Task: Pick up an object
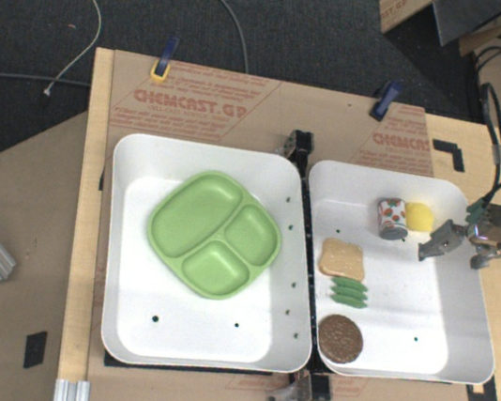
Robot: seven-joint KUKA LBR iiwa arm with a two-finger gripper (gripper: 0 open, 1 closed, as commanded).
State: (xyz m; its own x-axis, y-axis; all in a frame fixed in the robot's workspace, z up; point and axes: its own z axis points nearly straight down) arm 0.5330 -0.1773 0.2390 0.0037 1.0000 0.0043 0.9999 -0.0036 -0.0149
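Claw [458, 241]: spread, unladen, over right bin [451, 366] | Target: yellow ball [419, 216] beside can [391, 217] | Likely light, smooth, prone to roll | Grip: across widest part

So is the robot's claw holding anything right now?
No, nothing. The gripper is open over the right bin, beside the yellow ball, with nothing between its fingers.

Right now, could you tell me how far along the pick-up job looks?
Nothing looks picked yet. The small can, yellow ball, toast slice, green pea pods and brown cookie all lie in the right bin. The gripper hangs open over that bin's right side, just right of the ball, with nothing between its fingers. Left to do: close on one item and lift it.
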